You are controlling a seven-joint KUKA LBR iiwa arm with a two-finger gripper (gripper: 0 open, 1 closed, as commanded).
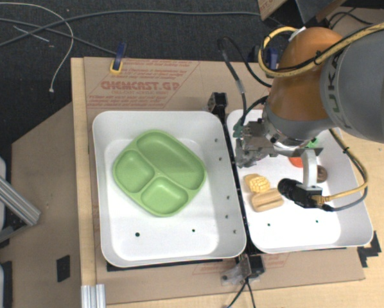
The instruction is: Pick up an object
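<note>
The gripper [253, 147] is being hovered low over the right bin [320, 236] near its left wall, finger state can't be told, while corn [257, 184] and a tan block [267, 201] are lying just below it and a green divided plate [158, 172] is sitting in the left bin [115, 236].

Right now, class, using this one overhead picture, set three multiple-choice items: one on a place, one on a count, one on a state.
1. Where does the green plate lie?
A. left bin
B. right bin
C. on the cardboard

2. How many compartments does the green plate have?
A. two
B. three
C. five

3. How does the green plate sit?
A. stood on edge
B. upside down
C. flat, hollow side up

Answers:
1 A: it rests inside the left bin, away from the arm.
2 B: one long and two smaller hollows show.
3 C: its hollows face the camera.
</note>
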